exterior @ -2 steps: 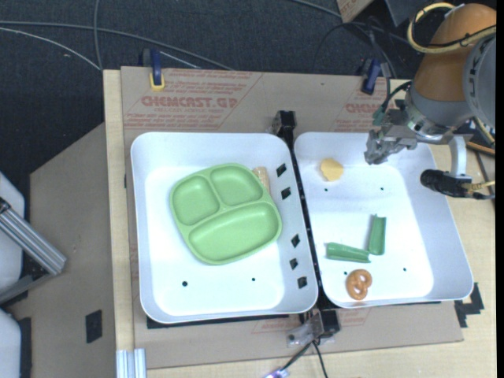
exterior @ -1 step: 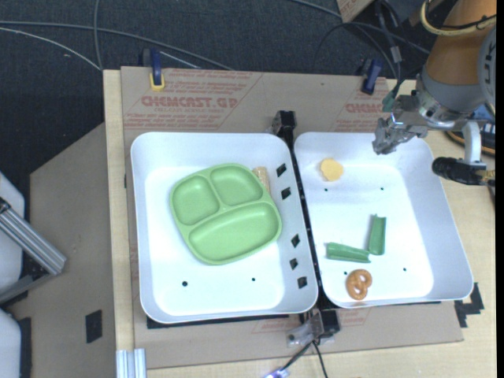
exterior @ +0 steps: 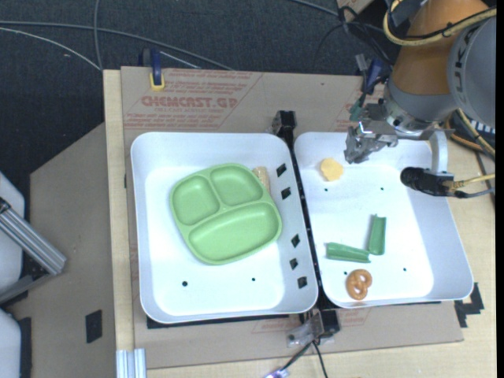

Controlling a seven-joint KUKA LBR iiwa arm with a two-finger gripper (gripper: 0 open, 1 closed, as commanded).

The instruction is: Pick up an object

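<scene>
We are hovering our gripper (exterior: 359,153) over the right bin (exterior: 441,250), fingers looking nearly closed on nothing, just beside the yellow chunk (exterior: 331,169). We are judging it best to open wider, centre over the chunk, then descend straight

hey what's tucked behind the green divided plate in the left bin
A small tan piece peeks out at the green divided plate's far right edge in the left bin. The plate covers the rest, so I can't identify it.
</scene>
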